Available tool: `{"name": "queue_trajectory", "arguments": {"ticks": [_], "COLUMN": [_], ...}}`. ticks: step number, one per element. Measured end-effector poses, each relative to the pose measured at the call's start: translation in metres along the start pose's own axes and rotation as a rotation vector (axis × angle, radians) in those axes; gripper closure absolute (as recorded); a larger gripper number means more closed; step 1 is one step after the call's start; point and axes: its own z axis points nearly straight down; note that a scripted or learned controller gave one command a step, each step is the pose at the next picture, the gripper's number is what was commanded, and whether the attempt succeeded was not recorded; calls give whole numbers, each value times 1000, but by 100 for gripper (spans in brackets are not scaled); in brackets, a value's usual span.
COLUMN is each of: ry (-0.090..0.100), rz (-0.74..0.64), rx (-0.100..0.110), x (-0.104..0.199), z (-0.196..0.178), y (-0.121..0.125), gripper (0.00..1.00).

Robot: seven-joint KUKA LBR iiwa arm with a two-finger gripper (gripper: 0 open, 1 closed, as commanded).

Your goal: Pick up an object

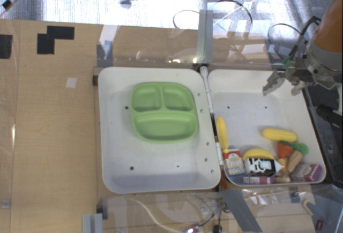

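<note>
The end effector (284, 84) hangs at the upper right of the frame, fingers apart, holding nothing. A yellow corn (279, 134) lies below it.

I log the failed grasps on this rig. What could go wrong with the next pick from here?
1. The toys lie crowded along the right bin's near edge, so the open gripper may nudge neighbours or pinch two.
2. The yellow corn lies against the wall between the bins, leaving little finger room.
3. The gripper hovers over bare floor; closing there would likely catch nothing.
</note>
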Motion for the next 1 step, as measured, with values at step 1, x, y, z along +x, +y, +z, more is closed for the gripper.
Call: {"name": "queue_trajectory", "arguments": {"ticks": [1], "ry": [0], "rz": [-135], "rx": [7], "x": [35], "z": [65], "y": [41], "gripper": [0]}}
